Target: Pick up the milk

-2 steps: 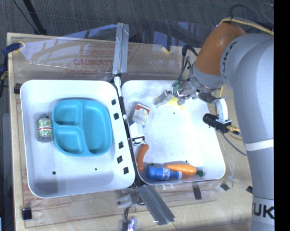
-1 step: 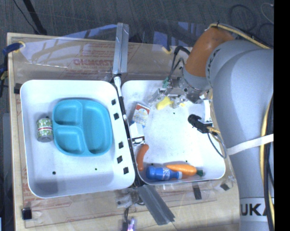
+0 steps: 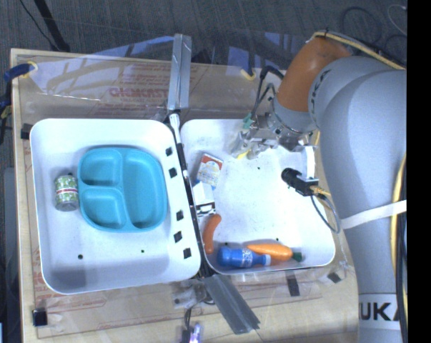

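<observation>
The milk (image 3: 209, 170) is a small white carton with a red patch. It lies in the right bin (image 3: 272, 199), close to that bin's left wall and towards the back. My gripper (image 3: 254, 141) hangs over the back of the same bin, a short way right of and behind the carton, apart from it. Nothing shows in the gripper. The grey arm with its orange band (image 3: 308, 77) comes in from the right.
Along the right bin's front lie a blue bottle (image 3: 240, 257) and an orange carrot (image 3: 272, 250), with a sausage (image 3: 211, 233) by the left wall. The left bin (image 3: 51, 249) holds a blue divided plate (image 3: 124, 189) and a small can (image 3: 66, 191).
</observation>
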`<state>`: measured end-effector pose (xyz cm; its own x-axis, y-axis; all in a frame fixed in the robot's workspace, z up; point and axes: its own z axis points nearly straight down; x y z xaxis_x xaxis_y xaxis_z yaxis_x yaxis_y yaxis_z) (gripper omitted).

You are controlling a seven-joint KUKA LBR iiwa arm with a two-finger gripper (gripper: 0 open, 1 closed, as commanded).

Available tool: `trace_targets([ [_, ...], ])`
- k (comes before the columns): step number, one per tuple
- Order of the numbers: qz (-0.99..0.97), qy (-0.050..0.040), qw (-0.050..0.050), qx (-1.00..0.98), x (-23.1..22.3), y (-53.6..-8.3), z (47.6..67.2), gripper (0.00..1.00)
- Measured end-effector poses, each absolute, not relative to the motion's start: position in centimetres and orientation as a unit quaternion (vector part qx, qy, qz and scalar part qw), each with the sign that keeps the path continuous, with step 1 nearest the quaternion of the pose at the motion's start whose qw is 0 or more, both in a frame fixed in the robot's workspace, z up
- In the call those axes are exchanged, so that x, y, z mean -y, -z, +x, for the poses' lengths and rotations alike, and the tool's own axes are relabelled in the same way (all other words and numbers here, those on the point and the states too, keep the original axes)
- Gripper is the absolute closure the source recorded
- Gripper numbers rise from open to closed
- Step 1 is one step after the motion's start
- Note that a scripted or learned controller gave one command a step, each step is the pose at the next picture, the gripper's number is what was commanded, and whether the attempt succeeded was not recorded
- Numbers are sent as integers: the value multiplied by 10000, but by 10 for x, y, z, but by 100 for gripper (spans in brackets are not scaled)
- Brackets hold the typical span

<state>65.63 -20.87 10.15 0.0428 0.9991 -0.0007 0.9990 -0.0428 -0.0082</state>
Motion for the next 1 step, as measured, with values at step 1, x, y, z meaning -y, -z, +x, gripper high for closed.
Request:
trace_targets([
  [1, -7802, -3, 0, 6256, 198, -159, 640, 100],
])
